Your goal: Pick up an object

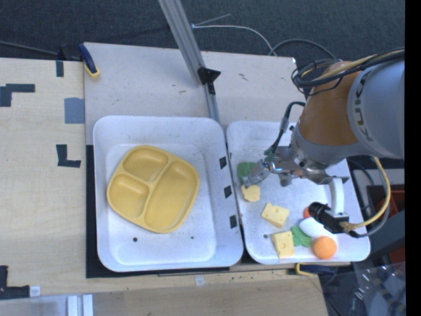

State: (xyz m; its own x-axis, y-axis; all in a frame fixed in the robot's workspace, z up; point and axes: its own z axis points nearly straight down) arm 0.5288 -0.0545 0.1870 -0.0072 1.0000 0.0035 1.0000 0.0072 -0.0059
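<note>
Operator: Where is the arm (pixel 342 114), and how is it posed?

Observer: It reaches in from the right. Its grey body and orange band cover the far right part of the right bin (pixel 253 135), and the wrist is turned leftward, so the tool (pixel 262 170) sits over the bin's left half.

Operator: Is the tool released or clenched?

Observer: I cannot tell; the view from above hides that. Nothing is visibly grasped.

Operator: Where is the nearest object?

Observer: A green piece (pixel 245 172) lies on the bin floor just left of the tool's tip, close to the bin's left wall. I cannot tell whether they touch.

Operator: What else is in that bin?

Observer: A small yellow piece (pixel 251 193) lies just nearer than the green one. Then come a cheese wedge (pixel 275 214) and a second cheese block (pixel 284 243) by the near rim. An orange ball (pixel 324 247) rests in the near right corner, beside a white and green item (pixel 309 231).

Operator: And the left bin (pixel 104 176)?

Observer: It holds a yellow divided plate (pixel 153 187), lying flat, well apart from the arm.
</note>
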